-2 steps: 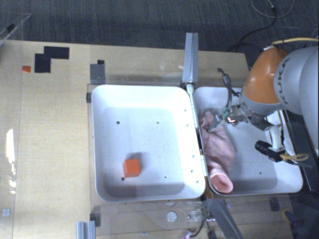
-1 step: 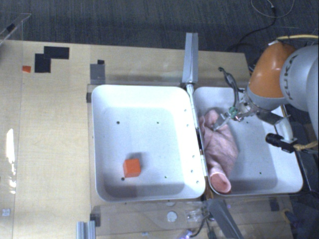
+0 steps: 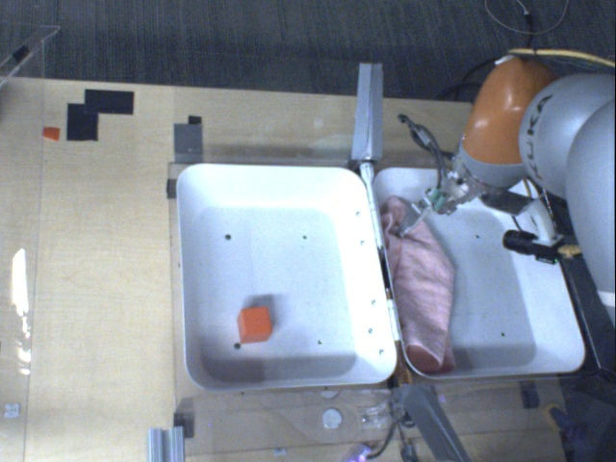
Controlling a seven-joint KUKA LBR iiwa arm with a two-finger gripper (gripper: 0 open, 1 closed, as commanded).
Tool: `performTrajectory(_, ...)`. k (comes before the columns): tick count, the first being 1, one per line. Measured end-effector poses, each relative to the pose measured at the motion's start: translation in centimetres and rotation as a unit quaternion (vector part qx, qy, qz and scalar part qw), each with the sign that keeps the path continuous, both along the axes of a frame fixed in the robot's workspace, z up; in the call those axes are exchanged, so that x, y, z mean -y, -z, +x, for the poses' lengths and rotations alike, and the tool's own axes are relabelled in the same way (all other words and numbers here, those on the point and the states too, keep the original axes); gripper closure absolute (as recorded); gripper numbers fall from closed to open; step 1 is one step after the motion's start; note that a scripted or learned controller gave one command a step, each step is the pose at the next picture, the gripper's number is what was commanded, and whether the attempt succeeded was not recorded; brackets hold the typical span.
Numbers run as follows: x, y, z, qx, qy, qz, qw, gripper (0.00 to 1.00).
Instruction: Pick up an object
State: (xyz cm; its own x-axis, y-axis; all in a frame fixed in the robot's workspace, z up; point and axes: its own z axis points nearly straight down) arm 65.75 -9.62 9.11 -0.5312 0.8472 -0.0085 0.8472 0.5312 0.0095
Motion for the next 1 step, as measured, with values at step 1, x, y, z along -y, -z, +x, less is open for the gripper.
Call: performTrajectory(1,-0.24,-1.39,0.32,0.005,-0.001,0.0008,1.0,1.0)
